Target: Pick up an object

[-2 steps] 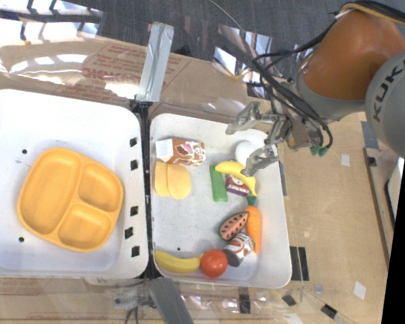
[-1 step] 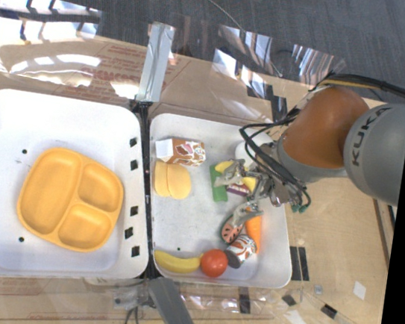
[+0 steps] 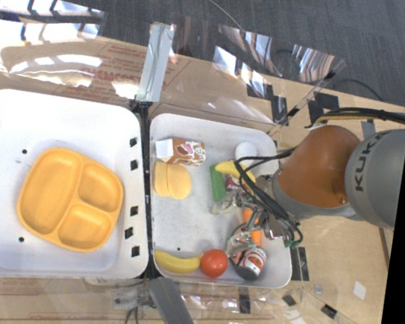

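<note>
Hangs low in the right-hand bin (image 3: 192, 129), gripper (image 3: 245, 220) up and right of the red tomato (image 3: 213, 263), half buried under its own cables. Cannot tell whether parted or closed, nor whether anything is caught in it — too tangled and too small to read.

Likeliest target, as a judgement: the orange piece (image 3: 255, 238), up and right of the tomato and right at the gripper's tip, possibly touching it. Long axis not readable, since only scraps of orange show past the metal. Just right of the tomato, touching or nearly so, a dark can (image 3: 249, 262) on its side, the next nearest candidate, lying below the gripper in the view.

Left of the tomato and touching it, a banana (image 3: 176, 262) lying along the bin's near wall. Further up from the tomato: a green piece (image 3: 218, 185), a yellow bun (image 3: 172, 181) and a small printed carton (image 3: 181, 150), all well apart from the gripper.

Coming move, then, probably a short drop and close almost straight down — no sideways travel needed, but crowded ground, with the can close enough to be nudged.
</note>
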`<state>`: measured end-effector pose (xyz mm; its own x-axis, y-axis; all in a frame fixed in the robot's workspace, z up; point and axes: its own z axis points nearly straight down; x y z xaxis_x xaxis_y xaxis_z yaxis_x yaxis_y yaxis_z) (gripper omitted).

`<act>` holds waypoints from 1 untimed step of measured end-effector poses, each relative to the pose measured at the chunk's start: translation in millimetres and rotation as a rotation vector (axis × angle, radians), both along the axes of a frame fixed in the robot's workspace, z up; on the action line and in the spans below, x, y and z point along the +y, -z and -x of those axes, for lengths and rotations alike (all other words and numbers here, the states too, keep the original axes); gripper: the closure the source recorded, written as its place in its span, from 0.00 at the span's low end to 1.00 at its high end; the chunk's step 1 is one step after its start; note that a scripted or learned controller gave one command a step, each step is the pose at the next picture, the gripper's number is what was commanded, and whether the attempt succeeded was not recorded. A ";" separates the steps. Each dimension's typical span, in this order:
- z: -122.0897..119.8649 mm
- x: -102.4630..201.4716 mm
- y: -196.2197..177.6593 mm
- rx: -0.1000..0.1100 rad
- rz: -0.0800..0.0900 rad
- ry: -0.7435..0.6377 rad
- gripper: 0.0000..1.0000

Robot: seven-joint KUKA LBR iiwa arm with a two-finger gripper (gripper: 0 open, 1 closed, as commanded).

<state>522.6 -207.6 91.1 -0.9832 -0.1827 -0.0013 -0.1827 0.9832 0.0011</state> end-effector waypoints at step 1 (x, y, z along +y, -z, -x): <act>-2.7 2.4 -8.9 -0.001 0.000 -0.009 1.00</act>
